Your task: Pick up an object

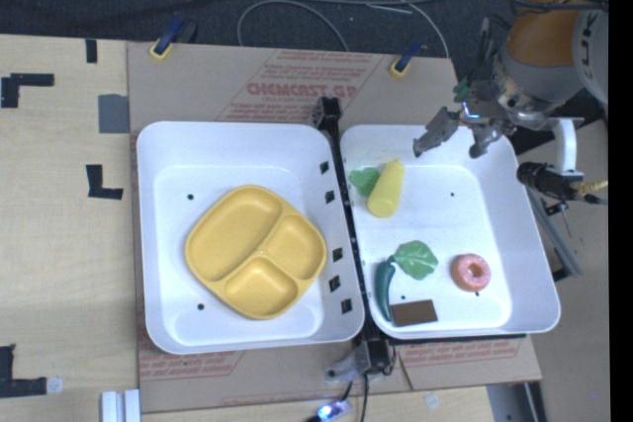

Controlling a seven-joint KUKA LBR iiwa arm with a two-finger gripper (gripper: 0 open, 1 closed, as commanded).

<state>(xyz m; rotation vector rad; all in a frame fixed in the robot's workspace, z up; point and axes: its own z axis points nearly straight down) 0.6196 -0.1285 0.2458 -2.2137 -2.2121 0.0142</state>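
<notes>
We saw five small objects in the right bin (529, 306): a yellow corn cob (386, 188) near the back left with a green leaf (364, 179) touching its left side, a green leafy piece (415, 258) at the middle, a pink donut (470, 272) just to its right, and a brown block (413, 313) at the front with a dark green curved piece (383, 286) beside it. Nothing covered them. The gripper (455, 139) hung over the bin's back edge with its fingers spread, pinching nothing. The left bin (163, 212) held one yellow divided plate (256, 250). Two bins stood side by side, touching.
</notes>
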